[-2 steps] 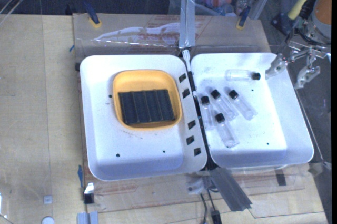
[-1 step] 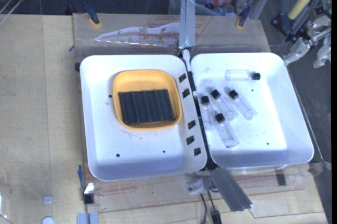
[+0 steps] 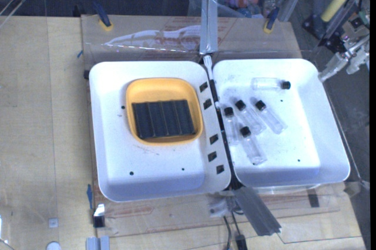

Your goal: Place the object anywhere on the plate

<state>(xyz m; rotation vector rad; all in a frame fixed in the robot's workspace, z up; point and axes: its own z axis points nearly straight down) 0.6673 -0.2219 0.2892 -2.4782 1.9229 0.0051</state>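
1. In the left bin [image 3: 106, 178] I see a yellow plate [image 3: 136, 89] towards its far side, carrying a dark ribbed block [image 3: 163, 118] at the plate's centre.
2. In the right bin [image 3: 311, 149] I count five clear vials with black caps [image 3: 258, 106]: four clustered near the bin's left edge, touching or just beside one another, and one lying apart near the far edge.
3. At the view's right edge, beyond the right bin's far right corner, I see pale hardware I cannot identify as the arm; its pose and the tool's opening I cannot tell.
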